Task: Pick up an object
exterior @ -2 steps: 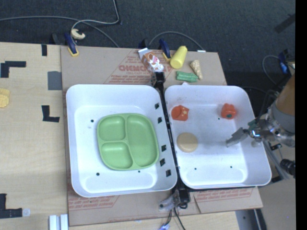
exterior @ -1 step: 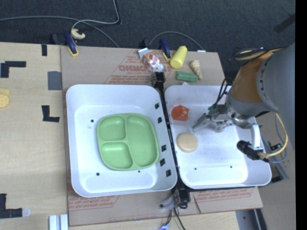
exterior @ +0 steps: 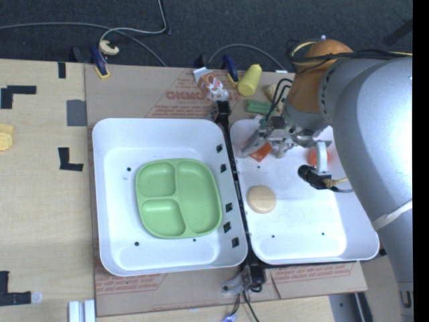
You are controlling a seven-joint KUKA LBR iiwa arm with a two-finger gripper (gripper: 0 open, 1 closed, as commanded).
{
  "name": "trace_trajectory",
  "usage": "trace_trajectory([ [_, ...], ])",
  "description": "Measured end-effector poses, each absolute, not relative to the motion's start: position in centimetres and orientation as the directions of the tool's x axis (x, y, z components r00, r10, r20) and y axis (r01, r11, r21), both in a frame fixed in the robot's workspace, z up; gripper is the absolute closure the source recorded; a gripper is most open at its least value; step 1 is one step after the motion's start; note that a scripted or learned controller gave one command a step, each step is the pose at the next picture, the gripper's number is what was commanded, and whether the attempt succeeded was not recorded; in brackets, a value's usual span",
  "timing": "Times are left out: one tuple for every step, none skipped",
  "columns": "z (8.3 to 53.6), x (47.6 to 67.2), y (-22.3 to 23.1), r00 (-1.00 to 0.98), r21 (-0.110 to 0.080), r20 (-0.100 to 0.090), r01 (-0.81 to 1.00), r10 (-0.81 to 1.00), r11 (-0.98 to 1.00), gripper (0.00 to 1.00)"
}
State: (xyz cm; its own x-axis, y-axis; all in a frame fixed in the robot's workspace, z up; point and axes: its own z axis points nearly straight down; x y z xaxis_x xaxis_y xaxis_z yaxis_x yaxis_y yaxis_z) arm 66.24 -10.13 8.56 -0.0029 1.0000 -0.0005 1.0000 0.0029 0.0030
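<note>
Arm reaches over right bin; left bin holds green divided plate. Claw low at right bin's back-left, orange piece beneath, grip state unclear. Tan round object sits just in front.

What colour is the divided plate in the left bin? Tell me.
Light green, seen in the camera view: plate.
</note>
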Motion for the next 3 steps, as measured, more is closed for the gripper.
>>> trace_trajectory([
  [8.6, 66.9, -11.2, -0.002, 0.002, -0.001, 1.0, 1.0, 0.002, 0.0],
  [8.5, 66.9, -10.0, -0.002, 0.001, -0.002, 1.0, 1.0, 0.002, 0.0],
  [9.6, 66.9, -10.0, -0.003, 0.002, -0.004, 1.0, 1.0, 0.003, 1.0],
])
